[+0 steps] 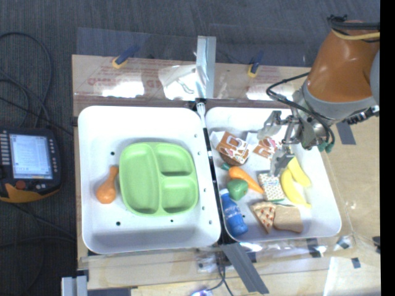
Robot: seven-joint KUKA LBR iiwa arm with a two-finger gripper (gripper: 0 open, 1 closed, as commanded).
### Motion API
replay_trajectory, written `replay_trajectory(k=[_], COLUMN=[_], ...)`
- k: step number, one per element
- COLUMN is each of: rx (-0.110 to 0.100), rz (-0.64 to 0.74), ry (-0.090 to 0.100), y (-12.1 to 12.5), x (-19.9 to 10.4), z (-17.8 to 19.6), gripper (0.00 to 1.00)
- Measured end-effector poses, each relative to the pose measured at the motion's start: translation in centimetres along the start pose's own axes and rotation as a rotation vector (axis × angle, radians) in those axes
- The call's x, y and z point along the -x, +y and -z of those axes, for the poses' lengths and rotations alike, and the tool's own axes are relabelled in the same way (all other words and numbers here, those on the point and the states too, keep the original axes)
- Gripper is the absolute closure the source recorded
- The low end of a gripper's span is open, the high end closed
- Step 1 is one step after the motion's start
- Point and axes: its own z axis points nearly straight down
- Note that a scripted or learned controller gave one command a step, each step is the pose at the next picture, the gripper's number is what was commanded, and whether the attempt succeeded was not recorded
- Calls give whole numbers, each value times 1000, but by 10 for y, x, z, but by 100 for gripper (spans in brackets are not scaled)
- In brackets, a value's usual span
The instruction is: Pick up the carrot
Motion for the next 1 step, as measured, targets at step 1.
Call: replay_trajectory(k=[1], rx=[2], rz=[88], ry=[5], y=[30], x=[-21], z=[-59], gripper=[0])
